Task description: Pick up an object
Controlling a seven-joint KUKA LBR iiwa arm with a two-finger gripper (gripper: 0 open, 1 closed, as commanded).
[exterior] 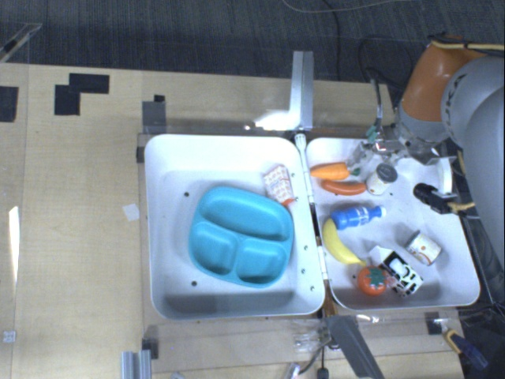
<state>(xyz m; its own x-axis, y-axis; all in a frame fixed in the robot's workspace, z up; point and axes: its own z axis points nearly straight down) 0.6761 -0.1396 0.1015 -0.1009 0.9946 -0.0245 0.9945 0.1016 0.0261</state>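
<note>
You see the end effector low in the far part of the right white bin, just beside the orange carrot and the red-orange sausage-shaped toy; whether it is spread or pressed together, you cannot tell. The blue bottle and yellow banana lie nearer. The blue divided plastic tray sits in the left white bin.

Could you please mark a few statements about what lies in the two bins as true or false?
1. The blue divided tray lies in the left bin. True.
2. The banana lies in the left bin. False: it lies in the right bin.
3. The blue bottle lies between the carrot and the banana. True.
4. The gripper hovers over the tray. False: it is at the right bin's far end, near the carrot.
</note>
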